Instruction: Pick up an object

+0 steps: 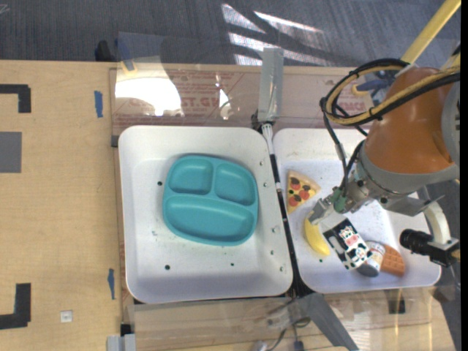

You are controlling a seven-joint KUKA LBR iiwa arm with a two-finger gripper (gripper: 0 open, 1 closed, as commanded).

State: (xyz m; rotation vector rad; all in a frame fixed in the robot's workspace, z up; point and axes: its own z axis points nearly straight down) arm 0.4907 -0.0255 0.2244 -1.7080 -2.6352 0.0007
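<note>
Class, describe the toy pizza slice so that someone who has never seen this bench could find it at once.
Start with the two white bins side by side and take the right bin, the one the arm reaches into. The pizza slice lies near its left wall, above the yellow banana. It alone is a flat orange wedge dotted with red and dark toppings.

Brightly and evenly lit from above. Strong white glare on the clear sheet (150, 93) behind the left bin (135, 218), with streaked reflections on the dark floor beyond. Soft, short shadows inside that bin. Slightly soft focus overall, grainy toward the corners.
</note>
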